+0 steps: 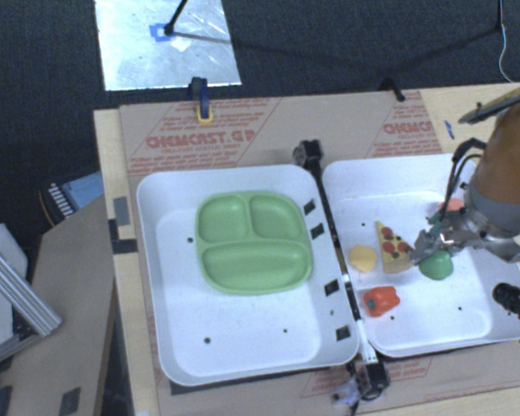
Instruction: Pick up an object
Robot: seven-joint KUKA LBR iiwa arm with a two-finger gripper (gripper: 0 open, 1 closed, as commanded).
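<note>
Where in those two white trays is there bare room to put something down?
The left bin has bare floor around the green divided plate, widest along its near edge. In the right bin, the far strip and near floor are bare. The middle is crowded: pizza slice, yellow piece, red pepper, green ball, gripper.

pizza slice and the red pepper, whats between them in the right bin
Nothing: in the camera view, only bare white bin floor separates the pizza slice from the red pepper below it. The yellow piece sits beside the slice, off to the left.
</note>
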